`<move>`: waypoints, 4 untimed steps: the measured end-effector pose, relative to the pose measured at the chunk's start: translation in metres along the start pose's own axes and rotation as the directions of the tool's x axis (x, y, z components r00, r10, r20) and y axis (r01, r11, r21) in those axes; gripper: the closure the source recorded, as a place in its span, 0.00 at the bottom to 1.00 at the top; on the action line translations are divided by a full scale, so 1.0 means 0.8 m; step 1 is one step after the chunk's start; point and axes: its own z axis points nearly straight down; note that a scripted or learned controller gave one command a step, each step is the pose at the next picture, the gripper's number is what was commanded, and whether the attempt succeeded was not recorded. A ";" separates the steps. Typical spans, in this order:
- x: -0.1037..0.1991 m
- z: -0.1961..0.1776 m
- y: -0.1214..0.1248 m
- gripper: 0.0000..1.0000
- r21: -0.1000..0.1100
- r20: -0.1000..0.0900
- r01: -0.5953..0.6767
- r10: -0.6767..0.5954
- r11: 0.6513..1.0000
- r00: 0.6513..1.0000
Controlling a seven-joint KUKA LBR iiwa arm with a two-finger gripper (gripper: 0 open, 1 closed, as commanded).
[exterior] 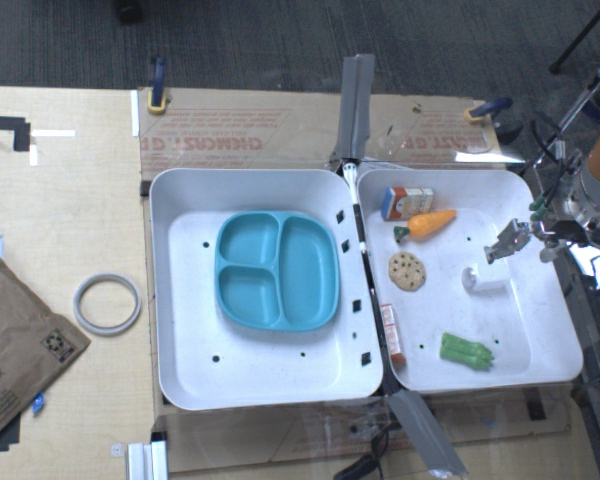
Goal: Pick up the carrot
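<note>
The gripper (502, 245) is hanging over the right side of the right bin (553, 363), reaching in from the right edge, and whether it is open or closed cannot be told at this size; nothing is showing in its grasp. It is sitting well to the right of the carrot, so I judge the approach as not yet begun.

Nearest in that bin, a green vegetable toy (467, 352) is lying toward the near right, with a small red packet (390, 332) lying along the left wall. Further in, a cookie (407, 271) is resting flat left of centre, and a small white piece (483, 282) is lying just near-left of the gripper. Beyond the cookie, the carrot (427, 224) is lying on its side, green end pointing left, just nearer than a small carton (407, 203) in the far left corner. That closeness will probably be crowding a grasp from the far side.

In the left bin (170, 298) a blue divided tray (278, 271) is lying flat in the middle, apart from the task.
</note>
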 end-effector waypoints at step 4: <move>0.107 0.139 0.050 0.00 0.001 0.000 -0.355 0.355 0.935 0.935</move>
